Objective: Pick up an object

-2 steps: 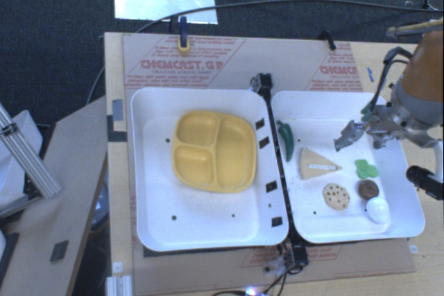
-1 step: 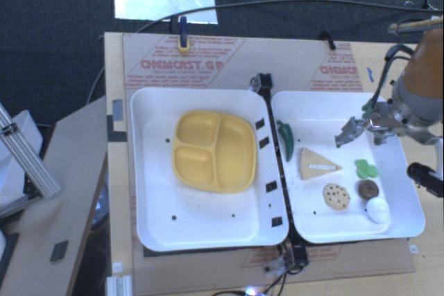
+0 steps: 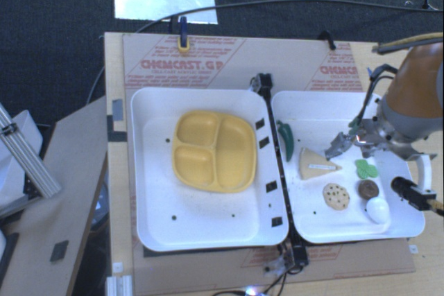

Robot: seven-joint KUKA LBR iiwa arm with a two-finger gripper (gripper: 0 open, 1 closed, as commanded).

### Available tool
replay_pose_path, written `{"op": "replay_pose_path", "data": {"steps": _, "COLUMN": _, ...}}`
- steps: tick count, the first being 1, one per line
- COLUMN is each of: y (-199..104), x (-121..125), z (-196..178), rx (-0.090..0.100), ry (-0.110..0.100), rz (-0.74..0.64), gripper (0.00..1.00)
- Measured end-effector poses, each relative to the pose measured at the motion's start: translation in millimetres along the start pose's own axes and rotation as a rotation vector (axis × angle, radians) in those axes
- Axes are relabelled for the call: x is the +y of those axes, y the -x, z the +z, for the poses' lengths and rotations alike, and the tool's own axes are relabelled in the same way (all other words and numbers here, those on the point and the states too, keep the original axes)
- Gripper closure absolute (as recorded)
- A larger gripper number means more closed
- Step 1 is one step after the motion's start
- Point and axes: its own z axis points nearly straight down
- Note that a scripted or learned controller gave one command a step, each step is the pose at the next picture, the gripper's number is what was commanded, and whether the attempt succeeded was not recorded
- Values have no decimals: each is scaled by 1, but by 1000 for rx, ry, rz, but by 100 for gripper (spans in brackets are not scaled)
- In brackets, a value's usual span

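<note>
Arm (image 3: pixel 416 90) in from the right, hanging over the right bin (image 3: pixel 312 107), and the gripper (image 3: pixel 340 148) is low near the bin's middle, just above the cheese wedge (image 3: pixel 318 167). Open or closed? Cannot tell; the tips are a grey blur from up here. Nothing visibly held.

Plenty to choose from in this bin. The wedge lies left of centre, its point toward the right. Against the left wall, a green pepper (image 3: pixel 285 139), lying lengthwise along the divider. Toward the front edge, a cookie (image 3: pixel 336 196) with dark chips. Right of it a brown round piece (image 3: pixel 368 188), and just in front of that a white egg (image 3: pixel 377 209), close to the front right corner. A green leafy bit (image 3: pixel 365 168) sits behind the brown piece, just beside the gripper's housing.

Crowded on that right side: leaf, brown piece and egg nearly in a column, and a black part of the arm (image 3: pixel 409 192) juts over the bin's right edge next to them. The wedge is the closest thing to the gripper.

Left bin (image 3: pixel 152 149): a yellow tray (image 3: pixel 214 150) with three compartments, sitting in the middle, well apart from the action.
</note>
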Motion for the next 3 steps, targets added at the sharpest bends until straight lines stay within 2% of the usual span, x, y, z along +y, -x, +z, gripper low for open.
{"op": "replay_pose_path", "data": {"steps": 2, "y": 3, "x": 8, "z": 82, "rx": 3, "ry": 5, "rz": 0, "gripper": 0}}
{"op": "replay_pose_path", "data": {"steps": 3, "y": 7, "x": 11, "z": 67, "rx": -8, "ry": 19, "rz": 3, "gripper": 100}}
